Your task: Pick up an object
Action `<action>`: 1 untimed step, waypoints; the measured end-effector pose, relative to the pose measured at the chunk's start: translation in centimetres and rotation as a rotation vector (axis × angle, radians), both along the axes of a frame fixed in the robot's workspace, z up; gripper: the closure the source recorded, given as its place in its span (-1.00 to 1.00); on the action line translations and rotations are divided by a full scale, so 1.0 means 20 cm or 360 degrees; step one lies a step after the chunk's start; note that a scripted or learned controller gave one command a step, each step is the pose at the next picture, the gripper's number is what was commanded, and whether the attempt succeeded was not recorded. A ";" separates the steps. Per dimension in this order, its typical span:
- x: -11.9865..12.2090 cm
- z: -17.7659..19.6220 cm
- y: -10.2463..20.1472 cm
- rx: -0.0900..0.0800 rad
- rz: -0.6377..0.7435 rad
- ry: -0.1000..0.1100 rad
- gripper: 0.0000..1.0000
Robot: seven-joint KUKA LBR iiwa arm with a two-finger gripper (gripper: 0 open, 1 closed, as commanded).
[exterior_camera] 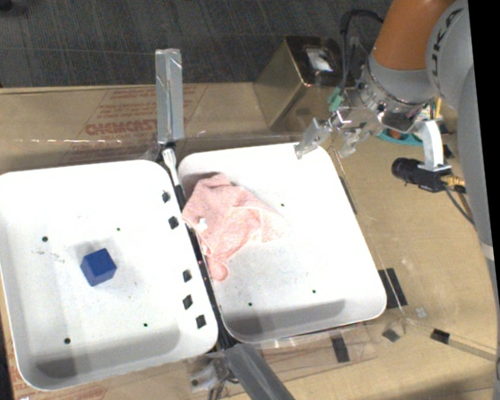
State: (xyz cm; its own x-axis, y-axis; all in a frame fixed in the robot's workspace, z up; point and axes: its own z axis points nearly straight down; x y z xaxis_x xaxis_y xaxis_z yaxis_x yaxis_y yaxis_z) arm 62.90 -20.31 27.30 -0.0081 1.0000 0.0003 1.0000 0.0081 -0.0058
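A blue cube [99,265] sits in the left bin [35,350], left of its middle. A crumpled pink cloth [227,221] lies in the right bin [353,290], against its left wall. My gripper [327,141] hangs over the back right rim of the right bin, well to the right of the cloth and apart from it. Its fingers stand open with nothing between them.
A brown box [295,79] stands behind the right bin, close to the gripper. A grey metal bar [169,97] rises behind the gap between the bins. Black clips [186,281] line the divide. Cardboard covers the bench.
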 end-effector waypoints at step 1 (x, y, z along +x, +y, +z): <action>-0.14 -0.57 0.18 0.0001 -0.0005 0.0003 -1.00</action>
